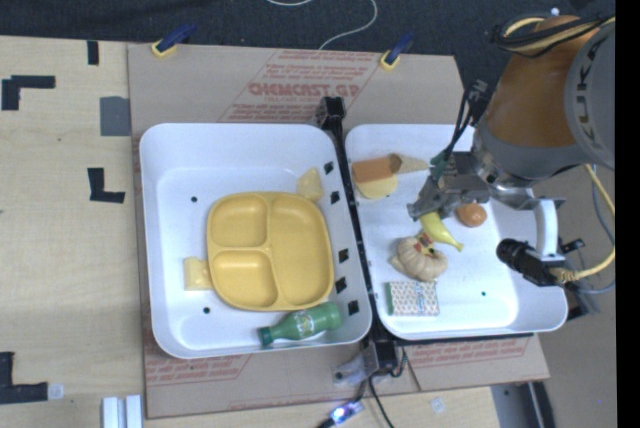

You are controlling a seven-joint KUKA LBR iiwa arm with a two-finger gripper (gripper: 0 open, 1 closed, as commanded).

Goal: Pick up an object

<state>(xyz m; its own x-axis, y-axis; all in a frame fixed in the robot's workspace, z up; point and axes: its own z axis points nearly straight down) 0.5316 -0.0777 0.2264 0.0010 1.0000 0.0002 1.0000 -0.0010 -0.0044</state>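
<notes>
The claw (437,206) hangs low in the right bin (500,316); whether it is apart or together, I cannot tell. A banana (441,233) lies just beneath it, touching a tan pouch (420,259), an orange ball (471,214) beside.

Robotics lab bench, set up for bin-picking trials.
Grey industrial arm with orange band (545,106) over two shallow white plastic bins (160,246) on a clamped brown cardboard sheet (300,91); black tape marks (100,184) on the wooden benchtop (50,266); loose white cable (320,1).
</notes>
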